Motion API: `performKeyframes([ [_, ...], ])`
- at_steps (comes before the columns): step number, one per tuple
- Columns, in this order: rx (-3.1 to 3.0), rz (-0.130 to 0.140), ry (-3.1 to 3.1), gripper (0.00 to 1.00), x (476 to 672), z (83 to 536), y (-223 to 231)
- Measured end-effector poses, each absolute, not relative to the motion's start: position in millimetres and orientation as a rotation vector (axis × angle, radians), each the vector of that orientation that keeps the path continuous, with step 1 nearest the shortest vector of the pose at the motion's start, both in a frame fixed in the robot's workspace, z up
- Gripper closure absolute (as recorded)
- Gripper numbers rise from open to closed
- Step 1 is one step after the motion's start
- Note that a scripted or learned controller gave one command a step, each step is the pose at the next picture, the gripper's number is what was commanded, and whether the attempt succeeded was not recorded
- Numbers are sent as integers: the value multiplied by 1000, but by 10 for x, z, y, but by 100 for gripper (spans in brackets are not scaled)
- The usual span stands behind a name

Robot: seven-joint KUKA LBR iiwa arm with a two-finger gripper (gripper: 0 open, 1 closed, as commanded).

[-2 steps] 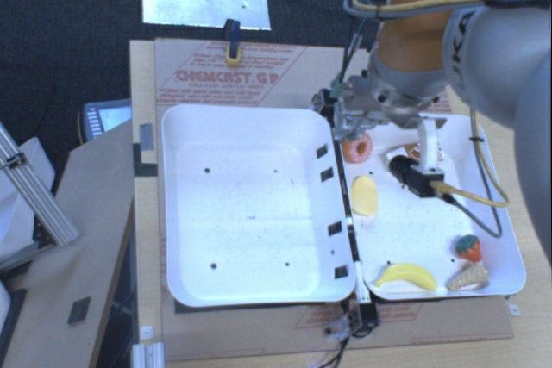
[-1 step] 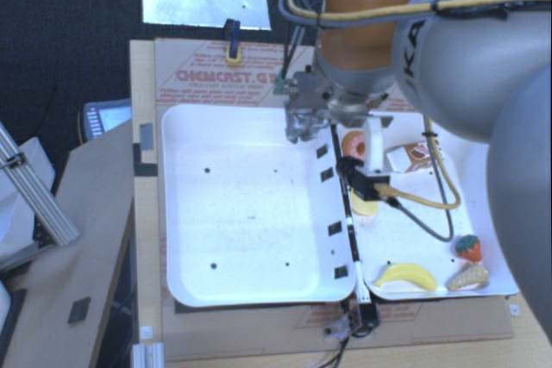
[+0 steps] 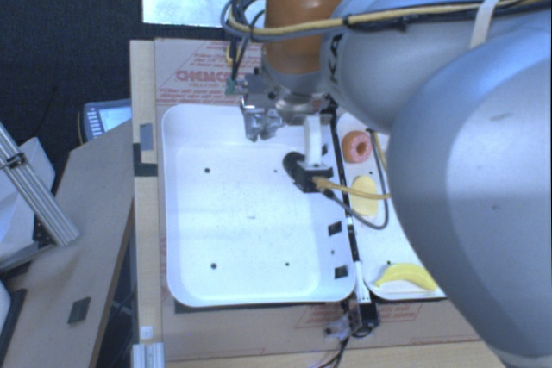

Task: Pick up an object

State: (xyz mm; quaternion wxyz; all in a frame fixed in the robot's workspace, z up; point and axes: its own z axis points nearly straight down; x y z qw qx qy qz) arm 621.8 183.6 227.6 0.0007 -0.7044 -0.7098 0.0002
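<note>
My gripper [image 3: 260,125] hangs over the far edge of the left white bin [image 3: 198,211], just below the arm's orange band. In the right bin, an orange ring-shaped object [image 3: 355,146] lies to the gripper's right. A pale yellow object [image 3: 367,195] sits nearer the front, and a yellow banana-like piece [image 3: 405,276] lies by the front rim. The arm's grey body covers most of the right bin. I see nothing between the gripper and the left bin's floor.
A black part with a yellow cable [image 3: 302,171] hangs from the arm over the divide between the bins. Brown cardboard [image 3: 185,73] lies under the bins. A metal rail [image 3: 34,194] and a tablet [image 3: 105,116] sit off to the left.
</note>
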Motion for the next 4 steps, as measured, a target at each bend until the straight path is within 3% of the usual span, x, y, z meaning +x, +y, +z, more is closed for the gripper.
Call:
performKeyframes([
  [1, -2213, -12, -2233, 100, 6352, 2914, 2380],
  [2, -2218, -19, -2234, 100, 6704, 3898, 2344],
  [4, -2199, -9, -2249, 100, 6692, 4058, 2354],
])
